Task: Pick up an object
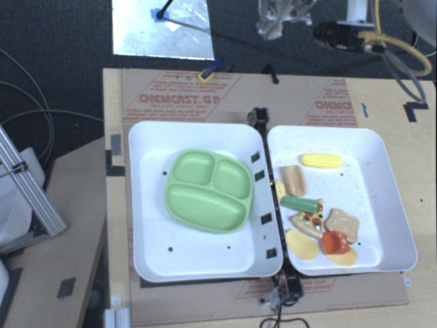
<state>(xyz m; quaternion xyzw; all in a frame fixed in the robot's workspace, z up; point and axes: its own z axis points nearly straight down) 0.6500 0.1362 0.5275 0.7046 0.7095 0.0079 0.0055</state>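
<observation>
1. Yellow plastic, shaped like a corn cob (pixel 321 160), lies in the right bin (pixel 382 183) near its far wall, long axis running left to right across the bin.
2. The hand (pixel 280 16) hangs high at the back, past the far edge of the desk (pixel 225 98); whether it is apart or together I cannot tell, it is too blurred.
3. The corn lies toward the camera from the hand and slightly rightward, well apart from it.
4. More toy food (pixel 317 227) is clustered nearer the front, touching or overlapping, so the lone corn looks the easier pick.
5. The green tray (pixel 208 191) sits alone in the left bin (pixel 147 183).
</observation>
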